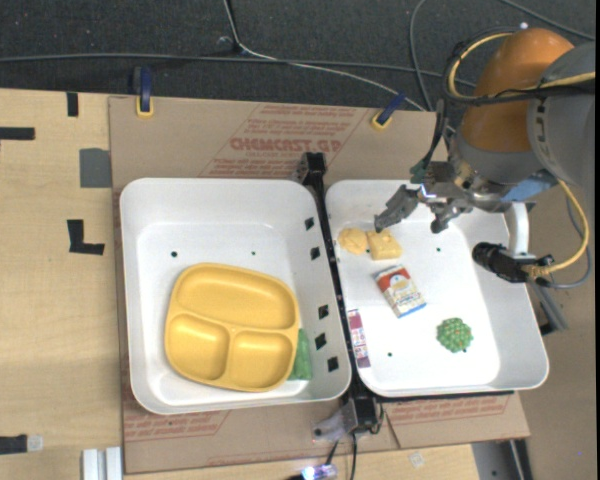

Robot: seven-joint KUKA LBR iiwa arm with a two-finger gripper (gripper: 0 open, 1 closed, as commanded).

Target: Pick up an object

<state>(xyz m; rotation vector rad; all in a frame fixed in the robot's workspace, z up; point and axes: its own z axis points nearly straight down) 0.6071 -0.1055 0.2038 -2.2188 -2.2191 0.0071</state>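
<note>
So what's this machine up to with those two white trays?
A robot arm reaches in from the right over the right bin, trying to pick something up. Its gripper hangs open just above two small yellowish pieces near the bin's back, gripping nothing yet. Further forward in that bin lie a small red and white packet and a green knobbly ball. The left bin holds a yellow divided tray, with something green tucked at its right edge.

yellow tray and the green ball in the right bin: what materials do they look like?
Yellow tray: looks like molded plastic with a smooth, slightly glossy finish; soft highlights run along its rounded compartment ridges. Green ball: bumpy, matte surface, probably soft plastic or rubber, like a toy broccoli; too small to tell for sure.
</note>
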